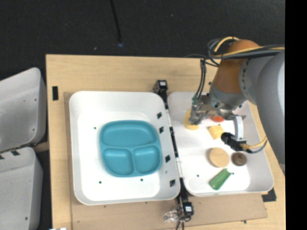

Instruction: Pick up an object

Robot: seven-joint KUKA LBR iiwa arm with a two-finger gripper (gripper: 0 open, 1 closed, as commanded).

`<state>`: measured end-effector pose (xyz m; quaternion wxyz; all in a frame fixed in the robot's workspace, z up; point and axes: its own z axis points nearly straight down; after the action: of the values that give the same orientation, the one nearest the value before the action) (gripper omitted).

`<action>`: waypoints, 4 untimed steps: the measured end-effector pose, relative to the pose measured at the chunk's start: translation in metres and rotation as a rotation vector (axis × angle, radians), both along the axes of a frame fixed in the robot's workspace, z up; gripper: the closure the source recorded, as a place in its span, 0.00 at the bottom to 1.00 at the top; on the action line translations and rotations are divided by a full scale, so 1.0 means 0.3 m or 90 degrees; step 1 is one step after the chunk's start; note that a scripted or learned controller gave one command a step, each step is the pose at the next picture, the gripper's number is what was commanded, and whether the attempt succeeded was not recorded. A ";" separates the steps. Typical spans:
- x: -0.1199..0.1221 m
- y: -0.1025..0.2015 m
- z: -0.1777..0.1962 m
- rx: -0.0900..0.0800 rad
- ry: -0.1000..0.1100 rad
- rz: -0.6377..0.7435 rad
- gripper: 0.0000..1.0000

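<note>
My gripper [196, 115] is low in the right bin [192, 174], at its far left part. It hangs directly over a small pale yellow piece [192, 125], which peeks out under its tip; whether they touch is unclear. A yellow block [215, 131] lies just to the right. Nearer the front lie a tan round disc [218, 157], a small brown round piece [239, 159] and a green object [220, 178]. Something small and red [218, 119] shows beside the wrist.
The left bin [86, 186] holds a teal divided plate [129, 146]. A raised divider with black clips [171, 143] runs between the bins. The grey arm with its orange band [235, 71] and cables covers the right bin's far right corner.
</note>
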<state>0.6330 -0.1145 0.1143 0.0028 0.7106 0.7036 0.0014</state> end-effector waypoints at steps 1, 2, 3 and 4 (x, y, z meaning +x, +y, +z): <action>0.000 0.027 0.163 0.001 0.001 0.009 1.00; 0.015 0.022 0.380 0.000 -0.002 0.008 1.00; 0.011 0.004 0.594 0.000 -0.001 0.009 1.00; 0.061 0.194 0.581 0.001 0.002 0.010 1.00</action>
<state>0.6514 -0.0562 0.2885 0.0015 0.7049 0.7093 0.0008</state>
